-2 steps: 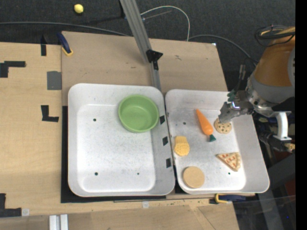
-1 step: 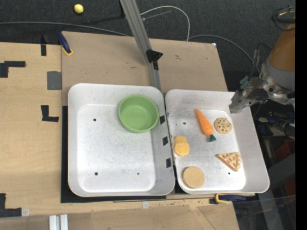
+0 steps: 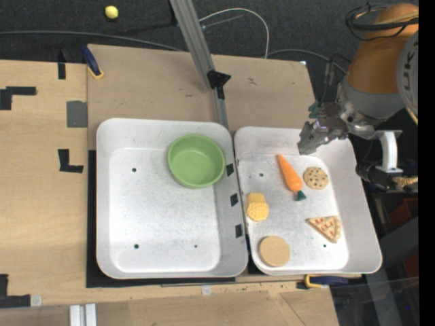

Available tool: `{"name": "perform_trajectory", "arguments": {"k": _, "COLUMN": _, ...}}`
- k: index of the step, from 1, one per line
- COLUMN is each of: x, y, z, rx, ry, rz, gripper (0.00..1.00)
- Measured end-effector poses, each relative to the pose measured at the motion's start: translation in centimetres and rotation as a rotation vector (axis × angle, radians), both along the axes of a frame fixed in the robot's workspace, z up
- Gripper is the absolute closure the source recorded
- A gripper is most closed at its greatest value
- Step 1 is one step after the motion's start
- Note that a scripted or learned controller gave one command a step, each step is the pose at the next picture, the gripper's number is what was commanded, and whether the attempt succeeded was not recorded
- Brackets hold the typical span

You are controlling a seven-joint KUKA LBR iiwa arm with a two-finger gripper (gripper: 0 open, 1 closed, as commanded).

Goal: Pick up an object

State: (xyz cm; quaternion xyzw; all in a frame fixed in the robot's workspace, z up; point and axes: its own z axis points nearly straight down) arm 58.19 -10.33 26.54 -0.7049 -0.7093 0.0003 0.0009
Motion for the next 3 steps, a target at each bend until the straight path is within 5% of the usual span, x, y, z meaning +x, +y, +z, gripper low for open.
{"name": "perform_trajectory", "arguments": {"k": 3, "x": 6.3, "y": 15.1, "z": -2.7, "rx": 0.000, "ry": -0.002, "rz": 0.000, "gripper": 1.00}}
